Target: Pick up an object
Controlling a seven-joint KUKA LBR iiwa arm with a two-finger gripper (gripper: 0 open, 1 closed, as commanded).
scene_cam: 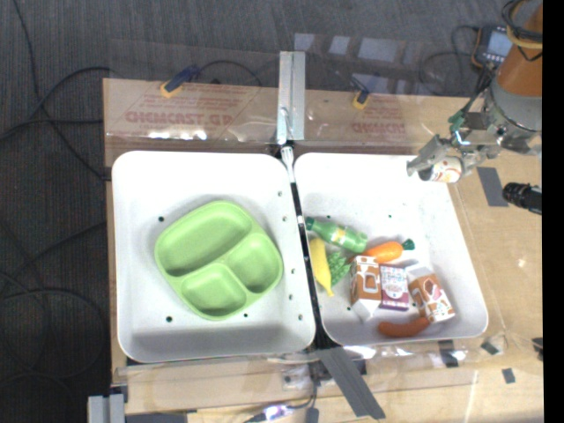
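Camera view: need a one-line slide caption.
Gripper poised over the right bin's far corner, toy groceries clustered near its front; green divided plate in the left bin.

Toys (pixel 383 280) crowd the right bin's (pixel 370 179) near half; its far half lies open.

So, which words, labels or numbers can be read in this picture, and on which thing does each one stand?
Red print on the clear sheet behind the left bin: mirrored and blurred, not readable.
Red print on the sheet behind the right bin: blurred, not readable.
Small cartons in the right bin: printed labels, too small to read.
Nothing else bears text.
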